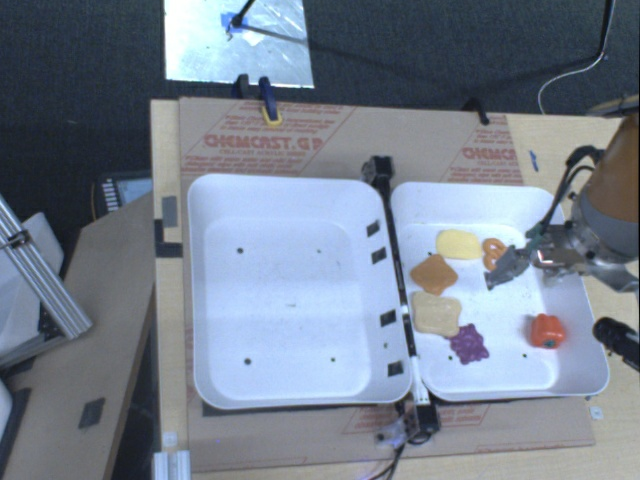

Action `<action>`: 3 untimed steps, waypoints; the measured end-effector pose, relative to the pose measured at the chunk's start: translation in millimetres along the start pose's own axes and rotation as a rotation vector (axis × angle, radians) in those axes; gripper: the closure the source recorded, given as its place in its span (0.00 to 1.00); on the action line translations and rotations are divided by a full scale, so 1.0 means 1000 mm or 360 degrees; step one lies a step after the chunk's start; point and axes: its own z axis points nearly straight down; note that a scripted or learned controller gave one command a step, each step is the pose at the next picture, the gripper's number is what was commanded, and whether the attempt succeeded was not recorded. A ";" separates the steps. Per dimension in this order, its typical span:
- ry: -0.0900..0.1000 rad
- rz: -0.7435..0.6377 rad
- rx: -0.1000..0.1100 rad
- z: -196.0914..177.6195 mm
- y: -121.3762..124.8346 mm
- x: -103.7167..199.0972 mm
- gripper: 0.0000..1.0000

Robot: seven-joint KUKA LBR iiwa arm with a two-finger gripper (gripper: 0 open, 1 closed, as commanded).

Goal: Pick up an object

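The things I could pick all lie in the right bin (575, 368): a yellow piece (459, 244) near the back, a small orange ring (493, 253) just beside it, an orange-brown piece (434, 274) in front of the yellow one, a pale cream piece (437, 314) touching that from the front, a purple piece (468, 343) just beside the cream one, and a red-orange pepper-like piece (546, 331) set well apart toward the right. My gripper (506, 266) hangs over this bin, right next to the orange ring (whether it touches the ring, I cannot make out), and I cannot tell how it is set; nothing shows gripped in it. The left bin (215, 268) lies alongside, both on the cardboard-covered bench (300, 138).
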 end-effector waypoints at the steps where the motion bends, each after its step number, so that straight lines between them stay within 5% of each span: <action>1: 0.0009 -0.0027 0.0005 0.068 0.030 0.076 0.00; 2: 0.0005 -0.0011 0.0003 0.068 -0.015 0.070 0.00; 3: 0.0004 -0.0014 -0.0008 0.057 -0.011 0.070 1.00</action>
